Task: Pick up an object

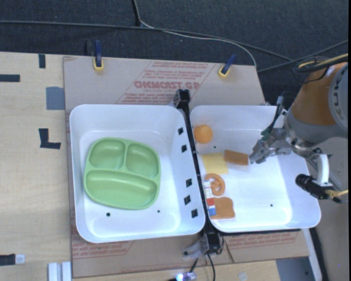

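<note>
Arm: the grey arm with the orange band (316,101) is reaching in from the right, over the right-hand shallow white bin (281,215).
Claw: the two-finger claw (258,155) is hanging low in the right bin, pointing left; whether it is released or clenched I cannot tell, and nothing is showing between its tips.
Nearest object: a small brown rectangular block (236,157) is lying flat on the bin floor, just beside the claw on its left; whether they are touching cannot be told.
Orange ball: a small round orange ball (203,134) is sitting near the bin's left wall, above and left of the brown block.
Yellow piece: a pale yellow flat square (215,163) is lying just left of the brown block, below the ball.
Ring: an orange ring-shaped toy (216,184) is resting below the yellow square, close to the left wall.
Lower piece: an orange-brown flat slab (223,208) is lying below the ring.
Left bin: the left-hand shallow white bin (105,113) is carrying a light green divided plastic plate (122,172), well apart from the claw.
Counter: both bins are sitting side by side on a brown cardboard sheet (158,81) on the counter.
</note>
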